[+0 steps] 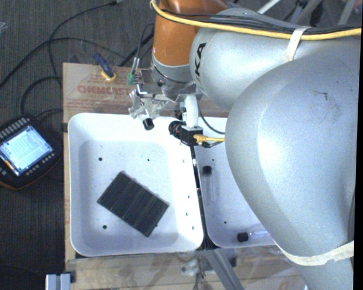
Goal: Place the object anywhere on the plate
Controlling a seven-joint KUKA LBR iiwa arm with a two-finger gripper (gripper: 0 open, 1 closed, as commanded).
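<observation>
Lettering: faded red print on board [97, 90] at 11 o'clock, unreadable | dark ribbed rectangular plate [133, 204], flat, tilted, centre of left bin [79, 167] | gripper [148, 107] at 12 o'clock over that bin's far rim, finger state cannot tell | pendant [22, 151] at 9 o'clock; arm [288, 145] covers right bin [226, 226].

left bin [79, 167]: smooth white plastic, slight sheen | dark plate [133, 204]: matt, ribbed | arm [289, 133]: glossy grey shell | bench [94, 88]: bare wood
</observation>
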